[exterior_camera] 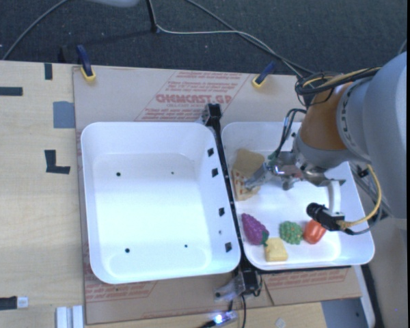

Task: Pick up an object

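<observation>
In the right bin I see the arm reaching in from three o'clock, its smooth grey casing and orange band hanging over the bin's upper half. The gripper points toward nine o'clock, and its metal fingers sit at the edge of a tan wedge, a flat, bread-like slab lying against the black divider between the bins. From my feed I cannot tell whether the claw is spread or pressed together, nor whether it has the wedge pinched.

Down at six o'clock in the same bin lie four small toy foods close together: a bumpy purple grape bunch, a knobbly green broccoli floret, a glossy orange-red pepper and a blocky yellow piece. The grapes lie just beside the yellow piece; the broccoli lies just beside the pepper.

The left bin is smooth white plastic with rounded corners. Both bins rest on a sheet of brown printed cardboard, clipped at twelve o'clock with yellow clamps.
</observation>
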Controlling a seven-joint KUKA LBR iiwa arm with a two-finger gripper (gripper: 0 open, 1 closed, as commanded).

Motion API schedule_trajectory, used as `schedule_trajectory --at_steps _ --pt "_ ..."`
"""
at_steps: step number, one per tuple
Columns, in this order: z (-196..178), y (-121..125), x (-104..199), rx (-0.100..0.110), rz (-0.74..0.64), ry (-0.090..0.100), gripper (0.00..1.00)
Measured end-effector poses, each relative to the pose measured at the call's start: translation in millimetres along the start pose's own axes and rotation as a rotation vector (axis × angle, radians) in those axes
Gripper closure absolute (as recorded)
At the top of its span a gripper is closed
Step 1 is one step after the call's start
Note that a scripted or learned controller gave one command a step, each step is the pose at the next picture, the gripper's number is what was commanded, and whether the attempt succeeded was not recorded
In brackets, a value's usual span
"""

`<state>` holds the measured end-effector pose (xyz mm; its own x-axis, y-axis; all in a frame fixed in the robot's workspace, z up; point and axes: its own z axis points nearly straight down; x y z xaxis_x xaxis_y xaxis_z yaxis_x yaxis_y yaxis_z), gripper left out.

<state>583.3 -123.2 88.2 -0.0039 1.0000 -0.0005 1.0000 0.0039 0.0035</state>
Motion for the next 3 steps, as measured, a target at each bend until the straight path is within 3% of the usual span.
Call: schedule_trajectory --at_steps 1,2,3 --pt "3.3 53.0 9.4 0.032 0.002 -0.008 0.00" --pt "-102.6 2.2 65.4 -0.003 -0.001 0.002 0.00" --pt "-95.5 44.3 56.3 0.003 0.001 0.000 0.00"
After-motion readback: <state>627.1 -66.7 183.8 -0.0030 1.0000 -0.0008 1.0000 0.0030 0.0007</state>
